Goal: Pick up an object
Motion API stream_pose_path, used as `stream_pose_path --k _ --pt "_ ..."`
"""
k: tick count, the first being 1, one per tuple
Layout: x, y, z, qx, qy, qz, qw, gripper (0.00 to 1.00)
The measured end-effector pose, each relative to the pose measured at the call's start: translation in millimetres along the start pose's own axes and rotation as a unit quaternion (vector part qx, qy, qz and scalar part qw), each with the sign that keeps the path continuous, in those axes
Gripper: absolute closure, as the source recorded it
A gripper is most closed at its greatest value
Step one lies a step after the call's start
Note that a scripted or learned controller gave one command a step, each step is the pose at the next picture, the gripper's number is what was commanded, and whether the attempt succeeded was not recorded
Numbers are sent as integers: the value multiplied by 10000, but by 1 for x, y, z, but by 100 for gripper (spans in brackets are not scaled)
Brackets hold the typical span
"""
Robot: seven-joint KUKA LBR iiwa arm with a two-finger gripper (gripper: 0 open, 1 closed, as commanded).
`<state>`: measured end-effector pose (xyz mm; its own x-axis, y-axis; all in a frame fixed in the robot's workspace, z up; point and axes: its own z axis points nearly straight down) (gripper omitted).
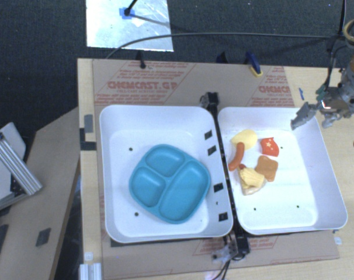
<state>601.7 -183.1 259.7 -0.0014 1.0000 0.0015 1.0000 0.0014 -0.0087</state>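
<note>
While the tool (pixel 305 116) hangs over the right bin's (pixel 317 214) far rim, holding nothing, the approach step seems in hand; whether it is open I cannot tell. Next it likely must drop toward the toys: one sausage (pixel 236 155), one red piece (pixel 270 146), two yellow, one brown. One blue tray (pixel 169 182) sits in the left bin (pixel 118 156).

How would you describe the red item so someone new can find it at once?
Start at the right bin, the one without the blue divided plate. Its small food pieces cluster near the upper left, beside the divider. The red piece sits at the cluster's upper right, just above the brown toast-like piece and right of the yellow lump; it is the only bright red thing there.
</note>
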Motion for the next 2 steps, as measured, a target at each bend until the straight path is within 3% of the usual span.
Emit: stream_pose_path --k 1,2 --pt "1 2 -7 -55 -12 -14 10000 0" --pt "0 -8 45 -33 -7 -4 10000 0"
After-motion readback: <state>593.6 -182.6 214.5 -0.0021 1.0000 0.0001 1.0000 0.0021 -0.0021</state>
